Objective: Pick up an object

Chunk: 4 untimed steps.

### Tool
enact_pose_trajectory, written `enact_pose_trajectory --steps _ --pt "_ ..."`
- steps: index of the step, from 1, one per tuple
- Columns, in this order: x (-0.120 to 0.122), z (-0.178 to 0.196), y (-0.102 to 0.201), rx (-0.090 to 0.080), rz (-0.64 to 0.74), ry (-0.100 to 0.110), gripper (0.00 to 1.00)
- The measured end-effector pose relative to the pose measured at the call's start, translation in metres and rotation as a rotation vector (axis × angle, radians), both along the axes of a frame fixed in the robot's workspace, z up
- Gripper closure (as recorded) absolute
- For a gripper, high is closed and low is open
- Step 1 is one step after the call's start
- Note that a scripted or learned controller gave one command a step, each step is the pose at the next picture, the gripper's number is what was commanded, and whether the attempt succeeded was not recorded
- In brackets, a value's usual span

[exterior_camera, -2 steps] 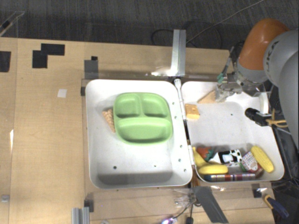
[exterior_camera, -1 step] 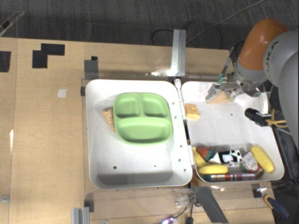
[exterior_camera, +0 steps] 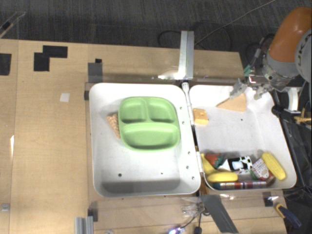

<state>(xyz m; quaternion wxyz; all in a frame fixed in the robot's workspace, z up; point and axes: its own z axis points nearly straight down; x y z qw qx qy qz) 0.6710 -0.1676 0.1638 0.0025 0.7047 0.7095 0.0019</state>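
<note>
The jaws hang over the far edge of the right bin, two pale fingers spread apart with nothing between them, so they stand released. Just below and beside them a tan wedge of bread lies on the bin floor, its upper corner close to the near fingertip; whether they touch cannot be told. Behind the jaws the grey wrist rises to the orange band of the arm at the upper right. Further left on the same bin floor, against the divider between the bins, sits a small yellow-brown block. At the near end of the right bin a cluster of toys is heaped together: a corn cob to the right, a banana to the left, a black-and-white piece between them, and a long pen-like stick along the near wall. The left bin holds a green divided plate with three compartments, and a brownish waffle-like piece pokes out from under its left edge. Both bins rest on the wooden tabletop, which bears black markers at its far left.
</note>
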Motion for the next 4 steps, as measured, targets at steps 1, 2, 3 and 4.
enact_pose_trajectory --steps 1,2,3,4 --pt "0.001 -0.076 0.038 -0.001 0.039 -0.004 0.00" --pt "-0.029 -0.075 0.000 -0.002 0.046 -0.005 0.00" --pt "0.000 0.035 -0.002 -0.001 0.031 -0.001 0.00" --pt "0.000 -0.068 0.017 -0.001 0.172 -0.001 0.00"
